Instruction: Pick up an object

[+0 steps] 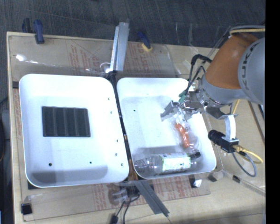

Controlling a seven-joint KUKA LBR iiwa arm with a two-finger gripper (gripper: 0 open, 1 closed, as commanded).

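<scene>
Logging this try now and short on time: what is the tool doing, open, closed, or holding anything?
Tool: cannot be told; it hangs over the right bin, just above the orange packet.

Two white bins, left [32,125] and right [144,92], side by side on the bench [60,50] (blue clamps [38,31] at its far edge).

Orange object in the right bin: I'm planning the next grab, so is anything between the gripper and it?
Nothing visible. The gripper hangs just above the orange object's upper end; the plastic bottle lies apart along the bin's near wall.
</scene>
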